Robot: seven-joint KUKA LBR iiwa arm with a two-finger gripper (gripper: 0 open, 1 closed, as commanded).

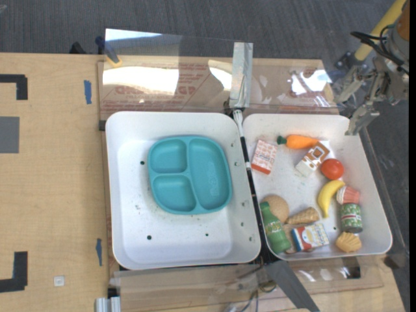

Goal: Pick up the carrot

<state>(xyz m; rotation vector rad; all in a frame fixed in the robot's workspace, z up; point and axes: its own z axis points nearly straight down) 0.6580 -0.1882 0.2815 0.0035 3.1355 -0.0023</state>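
Camera view, read left to right. One surface (45, 174), tan, carries two white bins side by side. Left bin (123, 239): one teal divided plate (190, 174) with three compartments, sitting near the bin's centre. Right bin (374, 207): one carrot (301, 142), orange with a green top, lying on its side at about 12 o'clock in the bin, close to the far wall. Further contents of that bin, counted: one red-and-white carton (264, 156) at 10 o'clock; one small white-and-brown box (314, 159) just below the carrot; one red tomato (332, 168) at 2 o'clock; one yellow banana (329, 195) near centre right; one tan round item (278, 207) and one cone-shaped item (304, 216) at 7 o'clock; one green bottle-like item (275, 233) at 8 o'clock; one small printed carton (308, 237) at 6 o'clock; one small can (351, 217) and one yellow shell-shaped piece (348, 242) at 4 to 5 o'clock.

One gripper (364, 109) sits outside the right bin, just past its far right corner. The carrot lies at about 8 o'clock from the gripper, apart from it, with the bin wall between them. Nothing is seen between the fingers.

Whether the fingers stand apart or together cannot be told: the gripper is blurred against clutter. The arm is cut off at the frame's right edge. Labels on the cartons are too small to read.
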